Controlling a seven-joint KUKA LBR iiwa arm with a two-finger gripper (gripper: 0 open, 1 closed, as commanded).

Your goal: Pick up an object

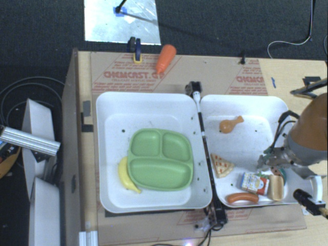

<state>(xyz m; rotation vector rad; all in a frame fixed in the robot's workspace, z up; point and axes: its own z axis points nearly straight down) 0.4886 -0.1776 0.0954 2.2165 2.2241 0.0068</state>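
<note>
gripper sits low in right bin, right over the hot dog bun and carton; can't tell jaw state; risk: items packed touching, sausage alongside, so a descent likely nudges neighbours or pinches two, or slips off.

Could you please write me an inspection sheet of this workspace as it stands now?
Surface: bench bearing left bin and right bin.
Job's things: right bin holds drumstick, waffle slice, carton, sausage, bun; left bin holds green tray with banana beside it.
Clutter: carrot and clamp on the bench behind the bins.
Grippers: gripper low over the right bin, above the bun; fingers unclear.
Cables: black loops at left; white cord on the floor.
Surroundings: dark carpet, metal sheet.
</note>
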